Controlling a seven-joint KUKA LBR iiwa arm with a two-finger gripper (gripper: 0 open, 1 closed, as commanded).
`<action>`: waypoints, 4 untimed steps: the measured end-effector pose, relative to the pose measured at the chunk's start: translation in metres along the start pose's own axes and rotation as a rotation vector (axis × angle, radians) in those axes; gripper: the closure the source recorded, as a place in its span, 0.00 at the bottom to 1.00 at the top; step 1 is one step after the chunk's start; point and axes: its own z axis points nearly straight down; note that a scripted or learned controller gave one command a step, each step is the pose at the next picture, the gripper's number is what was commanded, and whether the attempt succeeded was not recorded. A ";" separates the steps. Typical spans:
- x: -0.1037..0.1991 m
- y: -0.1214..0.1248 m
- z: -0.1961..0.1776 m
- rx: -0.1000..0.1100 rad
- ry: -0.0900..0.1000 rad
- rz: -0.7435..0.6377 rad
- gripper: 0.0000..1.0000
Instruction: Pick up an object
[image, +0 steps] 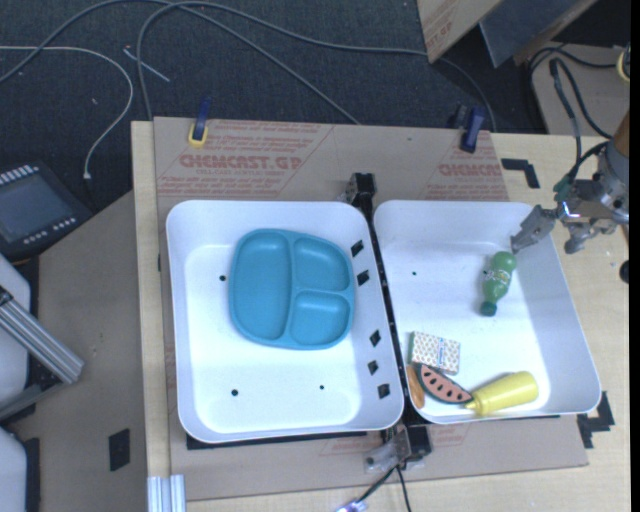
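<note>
The claw hovers wide at the right bin's two o'clock edge, holding nothing. The approach is in hand; the green bottle, just at seven o'clock, calls for a descent.

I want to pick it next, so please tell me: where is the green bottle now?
The green bottle lies in the right bin, toward its far right part, just below-left of the claw and well above the yellow bottle.

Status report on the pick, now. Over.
Gripper at right bin's far right rim, nothing seen held. Green bottle nearest, lying loose. Yellow bottle, watermelon slice, patterned packet near front. Path unobstructed.
</note>
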 end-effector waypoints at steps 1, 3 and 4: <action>0.001 0.003 -0.008 -0.014 -0.003 -0.004 0.00; -0.011 0.009 0.095 -0.010 -0.003 -0.004 0.00; -0.006 0.011 0.142 -0.011 0.005 -0.006 0.00</action>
